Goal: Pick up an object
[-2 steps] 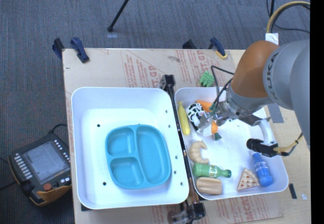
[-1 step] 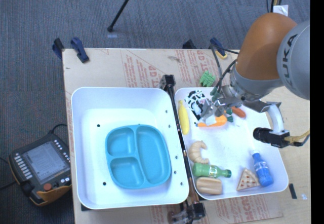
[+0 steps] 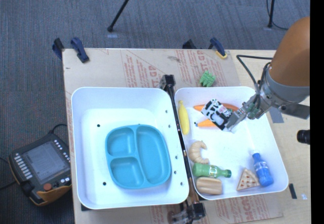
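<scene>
Over the right bin (image 3: 276, 139) your gripper (image 3: 234, 118) meets the black-and-white toy (image 3: 214, 112) (atop two carrots (image 3: 206, 123)), grip state unclear, so confirm closure before lifting.

black-and-white cow-patterned toy (image 3: 214, 112) | small, blocky, tilted | in the right bin, lying over two orange carrots, just left of the gripper (image 3: 234, 120) tip, touching or nearly so | whether it sits between the fingers cannot be told
</scene>
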`<state>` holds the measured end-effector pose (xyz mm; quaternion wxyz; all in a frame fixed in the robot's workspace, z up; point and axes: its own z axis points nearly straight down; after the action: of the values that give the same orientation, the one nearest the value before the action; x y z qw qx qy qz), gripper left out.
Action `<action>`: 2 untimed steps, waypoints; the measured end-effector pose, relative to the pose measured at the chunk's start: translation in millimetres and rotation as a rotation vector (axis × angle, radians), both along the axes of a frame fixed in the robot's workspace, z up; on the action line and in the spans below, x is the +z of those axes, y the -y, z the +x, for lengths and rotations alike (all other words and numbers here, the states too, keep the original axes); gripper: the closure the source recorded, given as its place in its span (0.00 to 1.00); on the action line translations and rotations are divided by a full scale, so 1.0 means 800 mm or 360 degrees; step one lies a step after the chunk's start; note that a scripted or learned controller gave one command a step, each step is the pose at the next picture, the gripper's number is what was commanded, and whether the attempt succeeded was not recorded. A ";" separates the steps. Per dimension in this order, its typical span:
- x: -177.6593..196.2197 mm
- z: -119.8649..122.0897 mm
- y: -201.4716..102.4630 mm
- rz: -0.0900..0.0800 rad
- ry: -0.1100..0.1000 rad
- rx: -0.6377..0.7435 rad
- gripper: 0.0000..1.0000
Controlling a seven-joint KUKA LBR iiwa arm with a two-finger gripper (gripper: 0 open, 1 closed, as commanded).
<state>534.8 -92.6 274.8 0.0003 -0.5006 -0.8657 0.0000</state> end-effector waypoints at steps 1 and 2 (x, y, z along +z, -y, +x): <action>0.000 0.000 0.000 0.0000 0.0000 -0.0001 0.00; -0.187 0.065 -0.002 0.0002 -0.0006 0.0166 0.00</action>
<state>587.0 -91.0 125.6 0.0023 -0.4548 -0.8906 0.0004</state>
